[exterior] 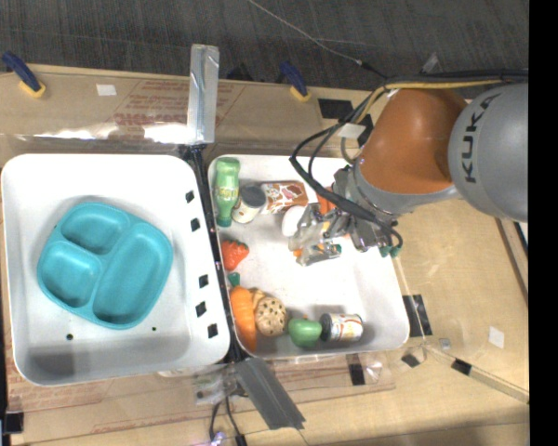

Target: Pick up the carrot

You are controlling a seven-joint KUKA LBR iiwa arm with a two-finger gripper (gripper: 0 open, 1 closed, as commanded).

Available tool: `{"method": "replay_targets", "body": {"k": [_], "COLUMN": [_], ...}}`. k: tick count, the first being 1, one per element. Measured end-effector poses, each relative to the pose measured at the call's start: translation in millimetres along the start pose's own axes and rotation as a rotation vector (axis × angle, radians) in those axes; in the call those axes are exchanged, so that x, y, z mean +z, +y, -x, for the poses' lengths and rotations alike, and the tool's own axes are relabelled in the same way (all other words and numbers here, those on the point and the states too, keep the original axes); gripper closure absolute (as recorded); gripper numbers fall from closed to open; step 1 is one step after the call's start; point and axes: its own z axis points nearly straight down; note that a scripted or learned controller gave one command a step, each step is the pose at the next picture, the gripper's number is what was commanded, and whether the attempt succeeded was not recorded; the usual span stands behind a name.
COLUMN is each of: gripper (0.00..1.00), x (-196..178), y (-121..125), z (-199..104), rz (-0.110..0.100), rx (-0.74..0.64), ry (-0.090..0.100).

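Observation:
An orange, elongated piece that looks like the carrot (243, 316) lies in the front left corner of the right bin (377, 282), against its left wall and touching a speckled cookie (271, 316). My gripper (314, 240) hangs low over the middle of that bin, up and to the right of the carrot and well apart from it. A small orange patch (326, 203) shows just beside the gripper's body; I cannot tell what it is. The grey arm with its orange band (409, 142) covers the bin's back right corner.
In the right bin: a green bottle (226, 189), a small jar (249, 203) and a brown packet (285, 194) at the back, a red piece (234, 252) by the left wall, a green piece (304, 331) and a small bottle (344, 326) in front. The left bin (37, 342) holds a teal divided tray (105, 263).

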Motion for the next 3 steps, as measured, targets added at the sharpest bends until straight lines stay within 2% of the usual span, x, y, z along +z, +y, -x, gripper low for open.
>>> {"method": "replay_targets", "body": {"k": [1, 2, 3], "gripper": [1.00, 1.00, 1.00], "x": [-100, -83, -79], "y": [-21, -60, -74], "z": [44, 85, 92], "rz": [-0.003, 0.001, 0.000], "rx": [0.031, -0.131, -0.318], "ry": [-0.004, 0.003, 0.000]}}
